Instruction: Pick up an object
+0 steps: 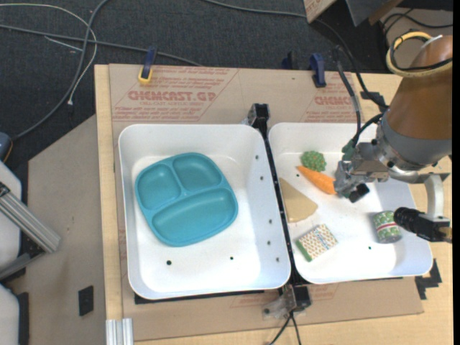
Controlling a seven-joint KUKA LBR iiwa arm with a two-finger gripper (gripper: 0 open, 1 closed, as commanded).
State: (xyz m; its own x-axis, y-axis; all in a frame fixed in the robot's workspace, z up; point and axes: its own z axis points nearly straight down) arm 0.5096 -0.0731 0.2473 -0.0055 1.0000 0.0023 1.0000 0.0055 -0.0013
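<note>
The right bin [402, 264] holds an orange carrot [316, 179] beside a green broccoli piece [313, 159], a tan wedge [297, 201], a small patterned packet [317, 241] and a green-and-white can [387, 226]. My gripper [350, 184] hangs low over this bin, right at the carrot's right end. Whether it touches the carrot is unclear. In the left bin [136, 257] lies a teal divided plate [187, 198].
The grey arm with its orange band [424, 92] comes in over the right bin's far right side. A black part [420, 223] sticks out beside the can. Blue clamps [148, 65] sit on the cardboard's far edge. Cables lie on the dark floor.
</note>
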